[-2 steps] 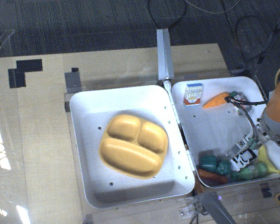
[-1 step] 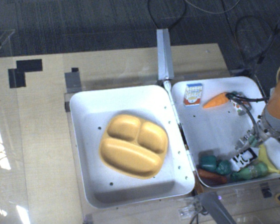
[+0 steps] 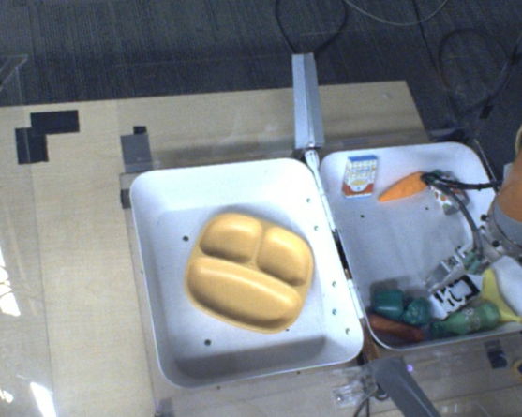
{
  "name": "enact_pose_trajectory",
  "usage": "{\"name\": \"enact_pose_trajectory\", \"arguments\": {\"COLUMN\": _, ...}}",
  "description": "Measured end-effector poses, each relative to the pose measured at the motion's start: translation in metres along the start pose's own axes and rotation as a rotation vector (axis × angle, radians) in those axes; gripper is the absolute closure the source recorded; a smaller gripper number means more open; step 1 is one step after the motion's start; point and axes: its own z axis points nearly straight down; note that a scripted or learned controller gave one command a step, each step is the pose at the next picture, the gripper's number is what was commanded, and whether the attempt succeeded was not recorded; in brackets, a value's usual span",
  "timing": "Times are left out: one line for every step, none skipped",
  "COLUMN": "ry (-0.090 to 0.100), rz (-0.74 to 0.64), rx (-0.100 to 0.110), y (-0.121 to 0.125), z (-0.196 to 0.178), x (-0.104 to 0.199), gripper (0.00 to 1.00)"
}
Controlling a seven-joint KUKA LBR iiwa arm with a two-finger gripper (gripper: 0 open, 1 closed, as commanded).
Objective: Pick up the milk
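The milk carton (image 3: 360, 175) lies flat in the upper left corner of the right bin (image 3: 407, 242), just beside the carrot (image 3: 401, 187) and free of any grip. The gripper (image 3: 455, 281) is low at the frame's lower right — well apart from it, over the green items (image 3: 444, 314); whether its fingers are spread cannot be told. The bread (image 3: 250, 269) occupies the left bin (image 3: 163, 290) — irrelevant.

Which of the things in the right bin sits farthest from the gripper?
The small white milk carton with the blue and orange label, in the right bin's far left corner. The orange carrot lies beside it; the rest cluster near the gripper.
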Motion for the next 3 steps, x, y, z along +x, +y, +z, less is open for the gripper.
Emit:
{"name": "enact_pose_trajectory", "arguments": {"ry": 0.005, "rz": 0.111, "rx": 0.01, "y": 0.008, "z": -0.075, "x": 0.032, "gripper": 0.0}}
{"name": "enact_pose_trajectory", "arguments": {"ry": 0.003, "rz": -0.148, "rx": 0.005, "y": 0.001, "z": 0.012, "x": 0.016, "gripper": 0.0}}
{"name": "enact_pose_trajectory", "arguments": {"ry": 0.0, "rz": -0.15, "rx": -0.001, "y": 0.004, "z": 0.0, "x": 0.016, "gripper": 1.0}}
